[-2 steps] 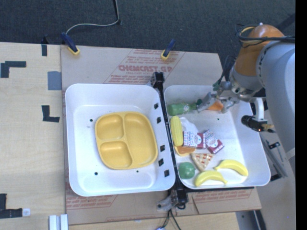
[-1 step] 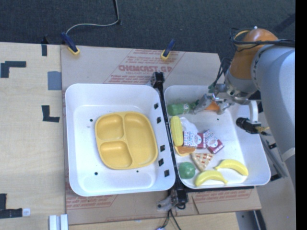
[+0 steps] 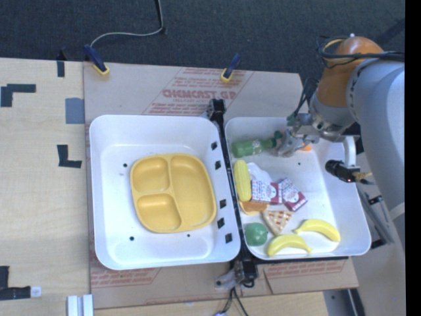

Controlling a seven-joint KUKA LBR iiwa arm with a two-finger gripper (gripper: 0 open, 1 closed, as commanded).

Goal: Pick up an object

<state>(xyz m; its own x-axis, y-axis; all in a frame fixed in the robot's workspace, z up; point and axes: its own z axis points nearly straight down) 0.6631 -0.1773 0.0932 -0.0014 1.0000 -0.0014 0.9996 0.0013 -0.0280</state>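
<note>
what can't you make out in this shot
- Gripper, camera view: small and blurred, so whether its fingers are open or shut is unclear.
- Green bottle: its cap end runs up to the gripper; contact can't be judged.
- Orange item: mostly covered by the corn and the white packet, so what it is stays unknown.
- Packet labels: too small to read.

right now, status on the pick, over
Hand low in right bin, top end. Nothing seen held. Green bottle just beside it. Corn, bananas further off.
</note>
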